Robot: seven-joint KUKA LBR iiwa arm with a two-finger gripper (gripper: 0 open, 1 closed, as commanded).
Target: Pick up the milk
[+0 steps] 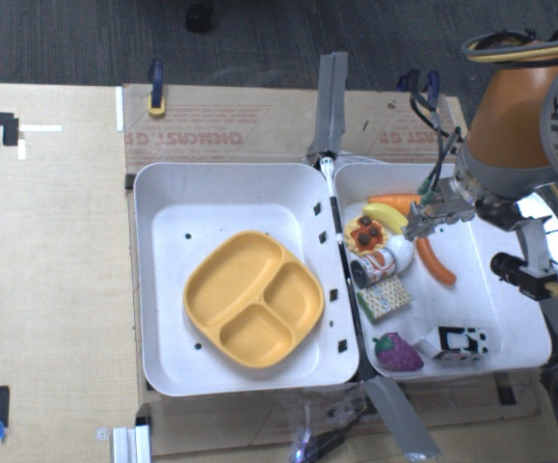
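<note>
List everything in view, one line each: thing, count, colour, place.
bins: two, white, side by side on the bench
divided plate: one, yellow, in the left bin
milk carton: one, black and white, near front of right bin
grapes: one bunch, purple, front left corner of right bin
boxed item: one, green and white, left side of right bin
can: one, dark with red label, above the box
banana: one, yellow, back of right bin
carrot: one, orange, middle of right bin
clamps: two, blue, at the bench's back edge
arm: one, grey and orange, over the right bin
gripper: one, dark, above the carrot
</note>
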